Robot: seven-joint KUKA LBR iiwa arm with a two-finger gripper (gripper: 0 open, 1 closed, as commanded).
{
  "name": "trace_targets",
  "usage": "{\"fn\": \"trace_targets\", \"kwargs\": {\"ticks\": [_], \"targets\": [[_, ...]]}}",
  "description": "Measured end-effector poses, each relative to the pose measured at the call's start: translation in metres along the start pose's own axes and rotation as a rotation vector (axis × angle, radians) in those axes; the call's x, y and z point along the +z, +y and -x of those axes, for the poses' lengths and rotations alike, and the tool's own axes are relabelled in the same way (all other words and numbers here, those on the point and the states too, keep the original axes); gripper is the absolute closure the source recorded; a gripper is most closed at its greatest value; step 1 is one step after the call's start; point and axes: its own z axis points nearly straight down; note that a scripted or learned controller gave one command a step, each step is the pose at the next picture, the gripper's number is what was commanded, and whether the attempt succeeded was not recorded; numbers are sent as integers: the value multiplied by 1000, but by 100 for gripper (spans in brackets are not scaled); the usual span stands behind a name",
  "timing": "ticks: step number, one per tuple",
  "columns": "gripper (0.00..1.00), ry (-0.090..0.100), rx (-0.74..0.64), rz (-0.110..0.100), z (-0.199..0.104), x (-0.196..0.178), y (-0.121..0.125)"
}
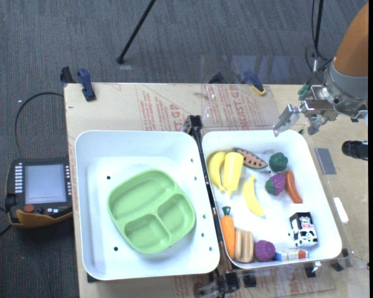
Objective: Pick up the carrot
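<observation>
The carrot (228,233), orange with a green top, lies along the left wall of the right bin (320,166), near its front corner. A tan bread roll (244,245) lies right against it. My gripper (298,126) hangs above the back right corner of that bin, far from the carrot. It is open, with nothing between its fingers.
The right bin also holds yellow bananas (225,169), a lone banana (253,197), a brown fish-like piece (252,160), a green broccoli (278,161), purple grapes (275,184), an orange-red sausage (293,187), a purple ball (265,250) and a cow-print carton (303,228). A green divided plate (152,211) sits in the left bin (87,166).
</observation>
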Motion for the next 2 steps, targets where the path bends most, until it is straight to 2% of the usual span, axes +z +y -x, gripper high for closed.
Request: {"fn": "trace_targets", "kwargs": {"ticks": [1,2], "targets": [[0,5,-120,-17,-31,125,-65],[0,3,-105,-4,-92,94,-122]]}}
